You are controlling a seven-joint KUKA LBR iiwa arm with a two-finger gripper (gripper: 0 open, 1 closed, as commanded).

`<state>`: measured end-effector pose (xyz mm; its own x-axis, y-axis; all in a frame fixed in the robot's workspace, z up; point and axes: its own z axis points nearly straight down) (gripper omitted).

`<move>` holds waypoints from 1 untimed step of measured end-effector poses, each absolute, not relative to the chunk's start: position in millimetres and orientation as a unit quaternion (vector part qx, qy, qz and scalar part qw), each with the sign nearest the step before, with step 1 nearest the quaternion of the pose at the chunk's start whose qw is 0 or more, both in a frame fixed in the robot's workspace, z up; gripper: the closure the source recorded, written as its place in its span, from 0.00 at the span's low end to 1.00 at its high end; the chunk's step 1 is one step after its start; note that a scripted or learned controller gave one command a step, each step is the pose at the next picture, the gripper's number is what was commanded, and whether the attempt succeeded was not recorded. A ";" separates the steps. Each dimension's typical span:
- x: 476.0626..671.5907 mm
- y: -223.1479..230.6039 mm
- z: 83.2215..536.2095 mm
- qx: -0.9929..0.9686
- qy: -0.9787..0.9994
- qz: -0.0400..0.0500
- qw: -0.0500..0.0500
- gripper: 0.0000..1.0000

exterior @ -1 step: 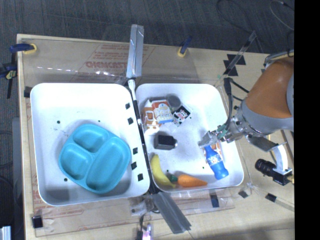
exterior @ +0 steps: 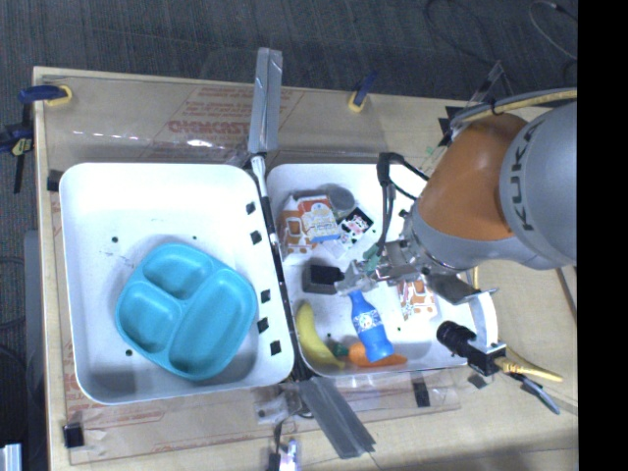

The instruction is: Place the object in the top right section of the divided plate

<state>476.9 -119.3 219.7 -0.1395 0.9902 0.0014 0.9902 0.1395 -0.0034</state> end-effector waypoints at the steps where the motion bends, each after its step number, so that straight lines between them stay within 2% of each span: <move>1: 476.1 -173.2 194.3 -0.719 -0.695 0.001 0.003 1.00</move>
